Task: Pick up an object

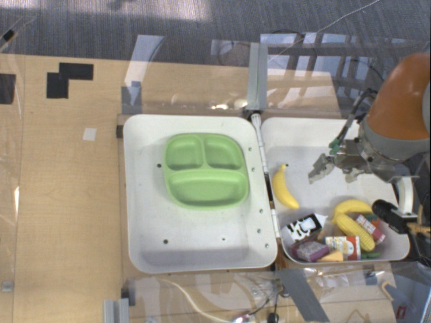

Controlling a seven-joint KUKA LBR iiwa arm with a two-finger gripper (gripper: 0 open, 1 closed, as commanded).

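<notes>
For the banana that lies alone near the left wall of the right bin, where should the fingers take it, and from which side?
Probably grip the banana at its thick middle, coming from above. It lies flat, running up and down the picture with its dark tip at the top, so the fingers should close across its width, from left and right. Its right side is open; the bin wall is close on the left, which may crowd one finger.

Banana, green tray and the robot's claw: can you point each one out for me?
Banana [285,188]: camera view, middle of its curved yellow body.
Green tray [205,169]: camera view, ridge between its compartments.
Gripper [330,167]: camera view, between its fingertips.
</notes>
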